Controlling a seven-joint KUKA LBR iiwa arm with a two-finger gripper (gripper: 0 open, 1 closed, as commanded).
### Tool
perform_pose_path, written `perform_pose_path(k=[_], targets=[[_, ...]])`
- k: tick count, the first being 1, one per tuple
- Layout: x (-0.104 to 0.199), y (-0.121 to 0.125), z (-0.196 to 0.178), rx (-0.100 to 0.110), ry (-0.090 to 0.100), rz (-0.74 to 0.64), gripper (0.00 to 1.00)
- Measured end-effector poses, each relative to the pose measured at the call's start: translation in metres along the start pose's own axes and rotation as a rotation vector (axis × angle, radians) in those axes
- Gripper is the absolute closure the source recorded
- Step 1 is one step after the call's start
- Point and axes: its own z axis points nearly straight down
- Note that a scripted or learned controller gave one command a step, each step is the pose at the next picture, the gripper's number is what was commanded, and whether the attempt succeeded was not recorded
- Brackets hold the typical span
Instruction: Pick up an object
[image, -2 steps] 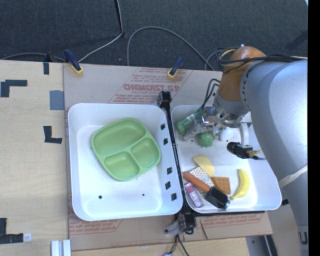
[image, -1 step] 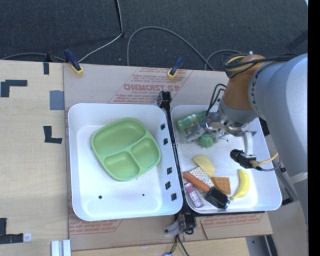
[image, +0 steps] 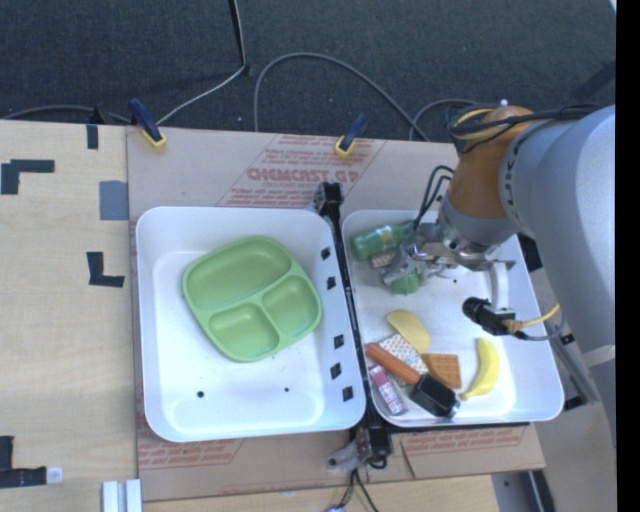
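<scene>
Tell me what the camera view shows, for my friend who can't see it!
A grey robot arm's end effector reaches down by a green bottle at the far end of the right white bin, which also holds a banana, a carrot and small snacks. The left white bin holds a green divided plate.

The big grey arm (image: 575, 190) runs off the right side, so most of it is cut off. The jaws are a dark blur, too small to tell open from closed. A green bottle (image: 382, 240) just beside them is partly hidden. The small green thing (image: 405, 283) under them is too blurry to name.
</scene>
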Motion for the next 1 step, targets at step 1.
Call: perform_pose_path(k=[1], targets=[[0.0550,-0.0321,-0.0800,-0.007,0.001,-0.001,1.00]])
